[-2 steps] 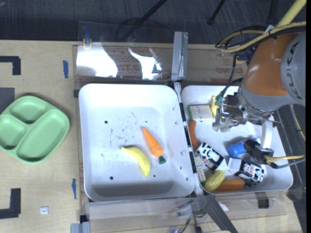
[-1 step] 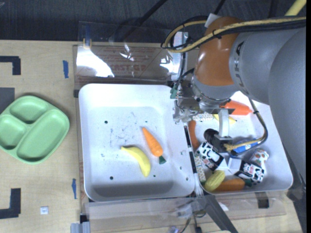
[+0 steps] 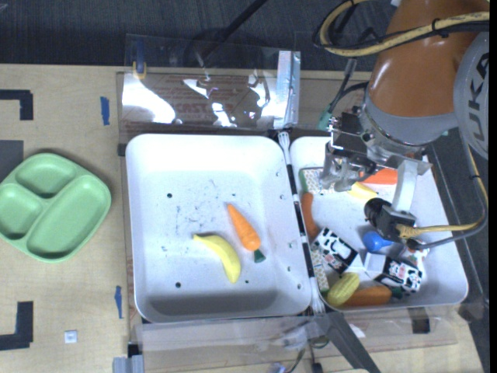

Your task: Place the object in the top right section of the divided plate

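The green divided plate (image 3: pixel 50 207) lies on the wooden bench at the far left, outside both bins, with nothing in its three sections. My gripper (image 3: pixel 339 179) hangs over the back left corner of the right bin (image 3: pixel 458 286), far from the plate. Its fingers point down, open, with nothing between them. An orange and yellow toy (image 3: pixel 379 180) lies just to its right. Below it the right bin holds several small toys: an orange stick (image 3: pixel 308 212), a black-and-white piece (image 3: pixel 334 247), a blue piece (image 3: pixel 378 241) and a yellow-green one (image 3: pixel 344 287).
The left bin (image 3: pixel 206 142) holds a yellow banana (image 3: pixel 220 255) and an orange carrot (image 3: pixel 244 227) near its middle. A clear plastic sheet (image 3: pixel 210 92) stands behind that bin. Cables and a black fitting (image 3: pixel 388 216) hang under the wrist.
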Available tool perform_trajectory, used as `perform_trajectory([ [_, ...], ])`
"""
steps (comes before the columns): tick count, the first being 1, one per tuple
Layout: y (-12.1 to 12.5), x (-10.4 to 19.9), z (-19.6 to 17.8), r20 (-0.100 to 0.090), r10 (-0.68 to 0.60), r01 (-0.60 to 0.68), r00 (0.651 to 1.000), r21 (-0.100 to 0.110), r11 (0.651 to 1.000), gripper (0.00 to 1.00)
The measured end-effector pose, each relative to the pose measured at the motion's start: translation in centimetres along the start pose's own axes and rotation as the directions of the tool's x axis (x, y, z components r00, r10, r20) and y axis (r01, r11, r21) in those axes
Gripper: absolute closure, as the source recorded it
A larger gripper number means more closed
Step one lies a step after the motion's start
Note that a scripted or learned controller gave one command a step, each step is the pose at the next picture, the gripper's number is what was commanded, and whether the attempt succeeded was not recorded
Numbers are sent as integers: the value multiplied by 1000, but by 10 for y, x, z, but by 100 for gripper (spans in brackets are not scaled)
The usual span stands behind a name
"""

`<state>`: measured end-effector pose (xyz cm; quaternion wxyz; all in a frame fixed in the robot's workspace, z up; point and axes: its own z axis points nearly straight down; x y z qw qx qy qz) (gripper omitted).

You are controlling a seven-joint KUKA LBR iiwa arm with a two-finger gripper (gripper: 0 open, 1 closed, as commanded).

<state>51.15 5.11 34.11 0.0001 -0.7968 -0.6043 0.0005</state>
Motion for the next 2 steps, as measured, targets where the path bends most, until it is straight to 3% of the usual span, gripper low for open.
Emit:
perform_trajectory([
  [1,0,2,-9,1,-3,3,1000,0,1000,100],
  [2,-45,39,196,0,7,-7,1000,3,1000,100],
])
